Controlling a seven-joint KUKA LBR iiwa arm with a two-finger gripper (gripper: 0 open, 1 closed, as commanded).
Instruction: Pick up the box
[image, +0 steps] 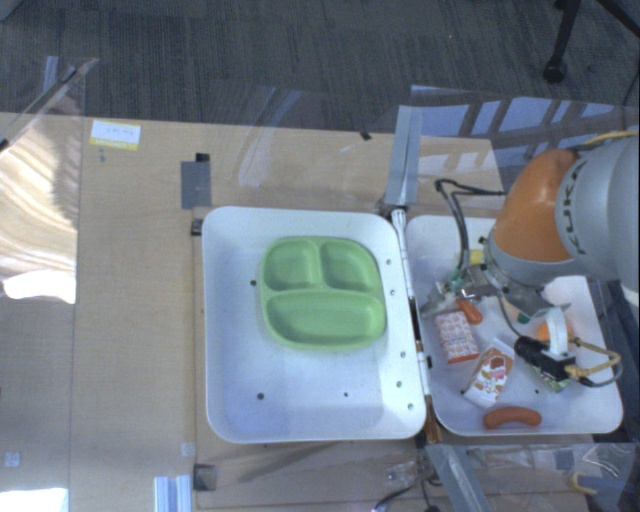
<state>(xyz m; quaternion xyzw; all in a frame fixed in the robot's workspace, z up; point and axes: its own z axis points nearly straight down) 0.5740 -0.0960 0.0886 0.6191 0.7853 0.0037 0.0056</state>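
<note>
You are looking at the approach step; nothing is being lifted yet. The arm (590, 220) is reaching in over the right bin (432, 240), and its orange band is hanging above that bin's far half. The pincer (458, 290) is sitting low near the bin's left wall, partly under the wrist and its cables. You cannot tell whether it is wide or narrow, and nothing is showing inside it.

The box (457, 337), red and white, is lying flat in the right bin, just beside the pincer on the near side and close to the wall between the two bins. A small orange piece (470, 312) is lying at the box's far right corner, touching or nearly so. A second packet, the carton (490, 375), is lying slanted just beside the box toward the near edge, and a sausage (512, 417) is lying near the front rim. The left bin (300, 400) is carrying a green plate (322, 292), well apart from all this.

For the next move, you are probably needing the pincer centred over the box, turned across its short side, then lowered and closed. The risks are the orange piece, the carton getting nudged, and the bin wall crowding the left side.
</note>
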